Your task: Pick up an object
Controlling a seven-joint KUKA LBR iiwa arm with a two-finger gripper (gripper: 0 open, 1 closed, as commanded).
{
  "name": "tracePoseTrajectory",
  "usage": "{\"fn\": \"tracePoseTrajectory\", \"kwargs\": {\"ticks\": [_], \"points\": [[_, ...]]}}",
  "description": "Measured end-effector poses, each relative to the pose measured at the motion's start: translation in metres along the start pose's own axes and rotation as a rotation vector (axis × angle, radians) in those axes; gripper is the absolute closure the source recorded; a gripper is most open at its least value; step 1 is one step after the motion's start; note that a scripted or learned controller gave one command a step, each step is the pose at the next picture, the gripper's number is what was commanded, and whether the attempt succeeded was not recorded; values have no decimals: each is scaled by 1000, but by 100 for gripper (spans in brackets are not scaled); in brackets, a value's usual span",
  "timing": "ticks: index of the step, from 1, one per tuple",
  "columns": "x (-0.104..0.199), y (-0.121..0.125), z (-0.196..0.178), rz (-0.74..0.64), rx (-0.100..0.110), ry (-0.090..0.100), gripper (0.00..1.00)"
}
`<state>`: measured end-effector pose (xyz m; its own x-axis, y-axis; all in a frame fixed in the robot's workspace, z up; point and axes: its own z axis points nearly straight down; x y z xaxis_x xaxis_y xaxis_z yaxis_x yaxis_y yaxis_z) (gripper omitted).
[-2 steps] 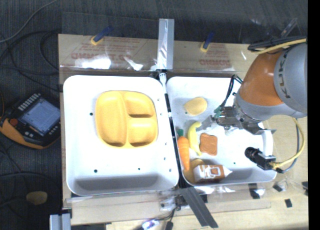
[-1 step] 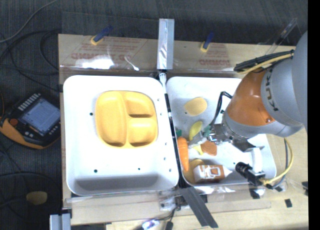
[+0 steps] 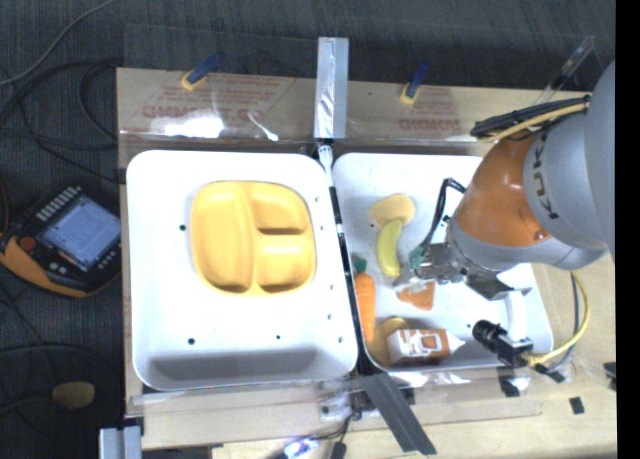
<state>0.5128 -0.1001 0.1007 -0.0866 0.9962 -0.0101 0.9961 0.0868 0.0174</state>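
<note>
You see a yellow divided tray in the left bin; the right bin holds a banana, carrot and juice carton. Whether the tool grips anything, you cannot tell.

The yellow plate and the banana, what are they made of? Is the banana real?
The yellow plate looks like smooth moulded plastic: one even colour, rounded compartments, soft shine. The banana is probably a plastic toy, since its yellow fading to green looks smooth and spotless, but I can't be sure from here.
</note>
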Motion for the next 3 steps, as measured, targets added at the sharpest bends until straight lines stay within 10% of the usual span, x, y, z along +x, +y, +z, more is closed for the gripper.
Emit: {"fn": "tracePoseTrajectory", "kwargs": {"ticks": [1, 2, 3], "points": [[0, -1, 1, 0, 2, 0, 0], [0, 0, -8, 0, 3, 2, 100], [0, 0, -8, 0, 4, 2, 0]]}}
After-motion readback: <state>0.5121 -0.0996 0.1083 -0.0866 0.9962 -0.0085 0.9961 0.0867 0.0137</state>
